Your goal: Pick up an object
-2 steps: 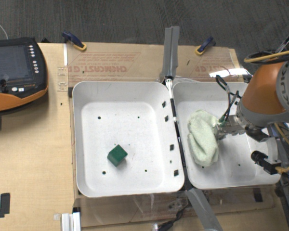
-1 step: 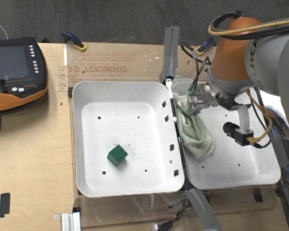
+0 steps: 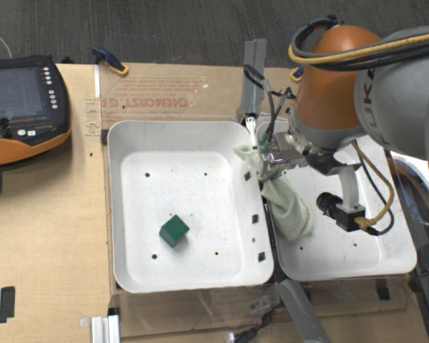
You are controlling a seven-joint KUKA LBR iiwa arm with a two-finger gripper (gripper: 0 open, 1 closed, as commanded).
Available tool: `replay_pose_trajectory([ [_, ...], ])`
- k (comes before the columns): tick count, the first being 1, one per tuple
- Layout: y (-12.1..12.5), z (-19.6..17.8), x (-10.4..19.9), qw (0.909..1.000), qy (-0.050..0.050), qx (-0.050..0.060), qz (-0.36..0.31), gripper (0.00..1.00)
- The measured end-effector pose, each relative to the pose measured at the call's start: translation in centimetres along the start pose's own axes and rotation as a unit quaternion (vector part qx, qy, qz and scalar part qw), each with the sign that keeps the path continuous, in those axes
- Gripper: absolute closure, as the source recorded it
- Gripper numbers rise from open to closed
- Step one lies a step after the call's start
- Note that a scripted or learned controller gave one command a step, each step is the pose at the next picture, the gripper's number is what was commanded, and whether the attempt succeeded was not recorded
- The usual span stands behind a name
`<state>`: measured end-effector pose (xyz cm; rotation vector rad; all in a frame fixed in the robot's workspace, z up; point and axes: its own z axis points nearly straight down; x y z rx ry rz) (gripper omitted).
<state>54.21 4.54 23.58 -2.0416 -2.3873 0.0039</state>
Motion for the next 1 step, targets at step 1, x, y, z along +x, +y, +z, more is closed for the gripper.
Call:
replay_pose_trajectory([
  [1, -0.72, -1.76, -0.92, 0.9984, -0.001, 0.000, -0.057, 1.00],
])
